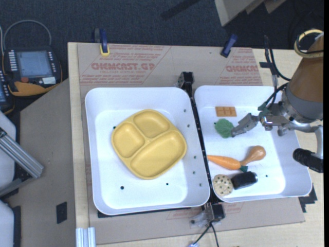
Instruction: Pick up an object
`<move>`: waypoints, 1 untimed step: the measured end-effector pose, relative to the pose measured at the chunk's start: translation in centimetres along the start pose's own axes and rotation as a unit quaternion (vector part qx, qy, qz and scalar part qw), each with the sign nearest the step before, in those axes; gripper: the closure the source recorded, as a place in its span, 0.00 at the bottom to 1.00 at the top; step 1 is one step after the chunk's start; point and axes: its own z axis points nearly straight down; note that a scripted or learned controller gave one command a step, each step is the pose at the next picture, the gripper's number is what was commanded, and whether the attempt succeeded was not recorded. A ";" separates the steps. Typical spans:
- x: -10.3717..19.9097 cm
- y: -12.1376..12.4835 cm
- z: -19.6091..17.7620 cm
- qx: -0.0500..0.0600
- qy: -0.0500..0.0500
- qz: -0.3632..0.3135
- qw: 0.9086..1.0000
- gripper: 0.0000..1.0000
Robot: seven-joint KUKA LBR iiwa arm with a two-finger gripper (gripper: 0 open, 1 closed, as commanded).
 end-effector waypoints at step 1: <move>0.3 0.6 5.8 0.001 0.000 0.000 1.000 0.00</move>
